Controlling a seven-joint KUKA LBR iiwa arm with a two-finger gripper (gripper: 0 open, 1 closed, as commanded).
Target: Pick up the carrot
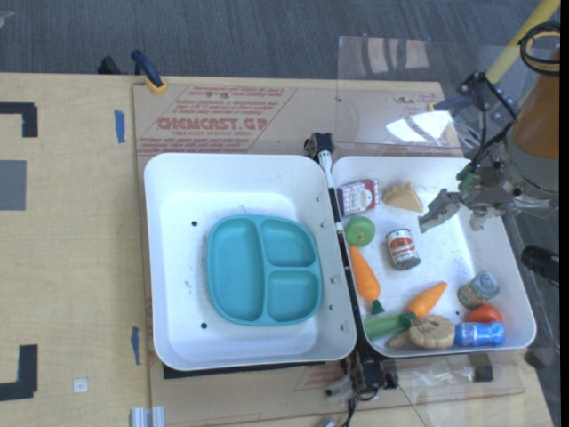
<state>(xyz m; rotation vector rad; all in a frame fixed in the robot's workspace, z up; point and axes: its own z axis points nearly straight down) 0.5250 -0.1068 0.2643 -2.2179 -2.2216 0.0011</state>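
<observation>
Camera view: the gripper (pixel 455 210) hangs over the right bin (pixel 516 265), its fingers spread apart with nothing between them. The carrot (pixel 364 275) lies along that bin's left wall, just below a green apple (pixel 360 231) and left of a small can (pixel 403 247). Well apart from the gripper.

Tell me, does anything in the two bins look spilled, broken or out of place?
Nothing stands out. The teal plate lies flat in the left bin; the toy foods, including two carrots, lie loose but contained in the right bin.
</observation>
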